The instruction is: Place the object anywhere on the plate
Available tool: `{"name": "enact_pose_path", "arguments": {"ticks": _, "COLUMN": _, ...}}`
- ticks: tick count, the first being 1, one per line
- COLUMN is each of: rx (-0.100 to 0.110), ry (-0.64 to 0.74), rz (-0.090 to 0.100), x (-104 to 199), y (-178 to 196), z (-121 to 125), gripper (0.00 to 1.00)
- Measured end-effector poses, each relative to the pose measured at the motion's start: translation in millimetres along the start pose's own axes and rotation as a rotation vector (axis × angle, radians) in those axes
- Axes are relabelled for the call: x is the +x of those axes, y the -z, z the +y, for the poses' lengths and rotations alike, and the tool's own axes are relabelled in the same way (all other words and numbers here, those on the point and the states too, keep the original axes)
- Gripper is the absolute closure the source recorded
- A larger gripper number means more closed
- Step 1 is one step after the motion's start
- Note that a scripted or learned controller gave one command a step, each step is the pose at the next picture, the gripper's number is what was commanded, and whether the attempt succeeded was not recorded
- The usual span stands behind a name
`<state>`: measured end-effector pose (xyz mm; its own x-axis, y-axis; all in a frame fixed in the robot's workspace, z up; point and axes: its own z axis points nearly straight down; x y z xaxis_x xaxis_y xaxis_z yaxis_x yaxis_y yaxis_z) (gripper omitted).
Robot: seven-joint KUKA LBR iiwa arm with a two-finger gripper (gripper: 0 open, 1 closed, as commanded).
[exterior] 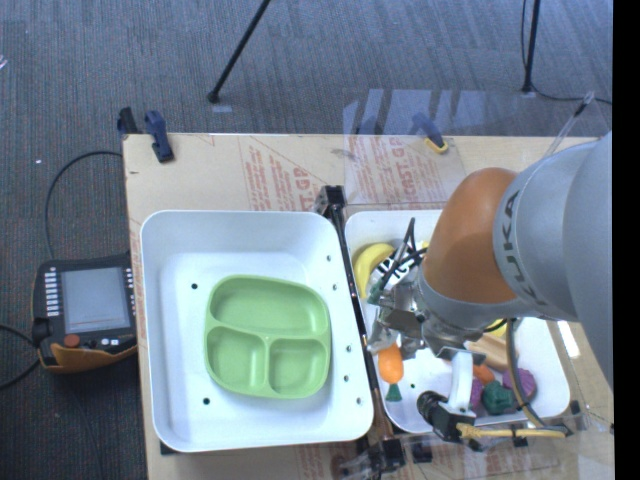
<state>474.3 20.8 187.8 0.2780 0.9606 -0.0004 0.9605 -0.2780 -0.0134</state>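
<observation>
Reaching in from the right of the frame, the grey arm (560,238) bends down over the right bin (560,388), its orange band (475,238) covering much of that bin's middle. The gripper (395,343) sits low at the bin's left side, just beside the divider between the bins; whether its fingers are open or closed cannot be told, since the wrist hides them. An orange carrot-like toy (390,366) lies directly under the gripper, touching or nearly touching it. A yellow banana (372,260) peeks out above, while a green piece (496,398) and a purple piece (522,380) lie lower right. The green three-compartment plate (268,336) rests in the left bin (175,258), centre frame, well apart from the gripper.
</observation>
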Motion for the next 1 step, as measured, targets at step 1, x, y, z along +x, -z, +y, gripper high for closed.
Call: {"name": "enact_pose_path", "arguments": {"ticks": 1, "rx": 0.0, "ry": -0.001, "rz": 0.0, "x": -0.3, "y": 0.0, "z": 0.1, "gripper": 0.0}}
